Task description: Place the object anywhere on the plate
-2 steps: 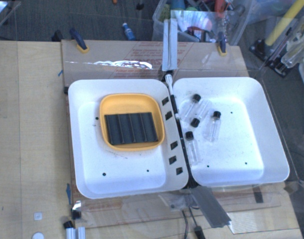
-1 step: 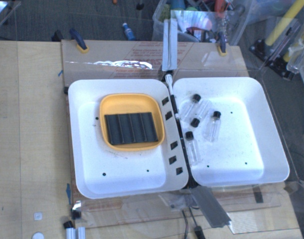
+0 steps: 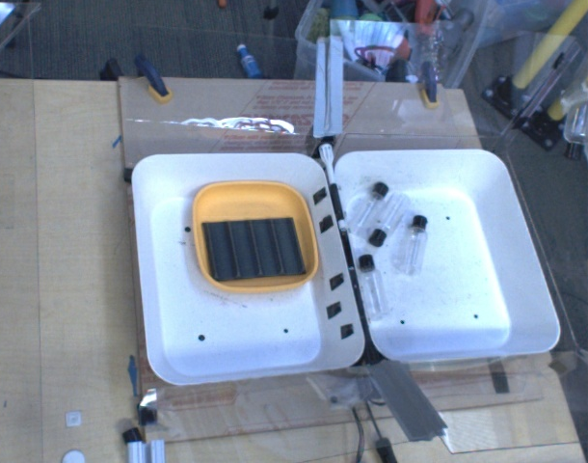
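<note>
Four clear vials w/ black caps lying loose in the right bin, left-center, near the divider. Well apart from the yellow plate in the left bin, which carries a dark ribbed insert. Can't tell finger state tbh. Prob best to go for the outermost vial, squeeze across the narrow body, lift clear of the divider, then drop mid-plate.
</note>
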Controlling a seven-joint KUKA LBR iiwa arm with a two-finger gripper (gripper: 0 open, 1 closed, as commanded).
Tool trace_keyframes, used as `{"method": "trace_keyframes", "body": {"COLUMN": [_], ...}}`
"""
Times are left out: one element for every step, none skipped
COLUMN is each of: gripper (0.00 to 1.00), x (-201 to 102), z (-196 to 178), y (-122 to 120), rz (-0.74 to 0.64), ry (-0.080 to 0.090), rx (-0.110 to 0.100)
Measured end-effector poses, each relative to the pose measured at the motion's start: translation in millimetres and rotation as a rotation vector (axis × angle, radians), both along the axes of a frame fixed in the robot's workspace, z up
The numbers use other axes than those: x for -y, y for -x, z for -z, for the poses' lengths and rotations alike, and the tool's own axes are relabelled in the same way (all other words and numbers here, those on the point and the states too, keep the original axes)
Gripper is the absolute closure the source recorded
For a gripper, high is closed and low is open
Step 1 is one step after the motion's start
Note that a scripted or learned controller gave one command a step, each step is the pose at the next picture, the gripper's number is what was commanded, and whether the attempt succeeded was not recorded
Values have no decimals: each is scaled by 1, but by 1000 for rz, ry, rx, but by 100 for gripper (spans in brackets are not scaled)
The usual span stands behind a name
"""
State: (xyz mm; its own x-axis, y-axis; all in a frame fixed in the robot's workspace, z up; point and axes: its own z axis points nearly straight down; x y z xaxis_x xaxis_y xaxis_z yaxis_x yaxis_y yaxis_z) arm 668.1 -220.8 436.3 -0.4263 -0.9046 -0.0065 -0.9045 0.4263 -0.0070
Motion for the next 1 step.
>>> {"method": "trace_keyframes", "body": {"gripper": [100], "x": [0], "z": [0], "y": [6], "rz": [-214], "ry": [0], "rx": [-5]}}
